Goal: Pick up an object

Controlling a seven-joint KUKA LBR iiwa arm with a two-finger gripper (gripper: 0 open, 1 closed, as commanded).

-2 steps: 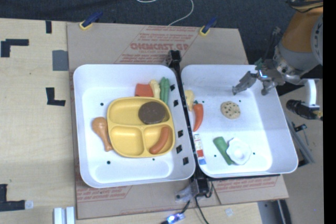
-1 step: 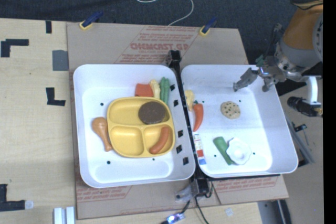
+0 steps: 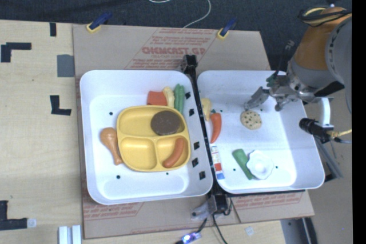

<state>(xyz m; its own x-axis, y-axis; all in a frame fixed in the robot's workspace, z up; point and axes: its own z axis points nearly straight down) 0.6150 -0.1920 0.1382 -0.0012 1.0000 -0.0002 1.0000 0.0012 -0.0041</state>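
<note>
Presently lying flat in the right bin (image 3: pixel 286 177): a cookie (image 3: pixel 250 119), loose and apart from other items, judged the likeliest pick; hand (image 3: pixel 264 96) hovering just above and right of it, fingers spread, gripping nothing; placed so, presumably, to descend on it. Nearby: green piece (image 3: pixel 241 161) touching a white item (image 3: pixel 260 165); carrot (image 3: pixel 215 126) against the divider. Left bin (image 3: pixel 91 123) carrying a yellow tray (image 3: pixel 135 148) with brown patty (image 3: pixel 167 122) and sausage (image 3: pixel 175 152); drumstick (image 3: pixel 110 142) beside. Red print on cardboard (image 3: pixel 166 50) over the surface, not reliably legible.

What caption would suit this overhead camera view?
Grey two-finger gripper open above round speckled cookie in right white bin.
</note>
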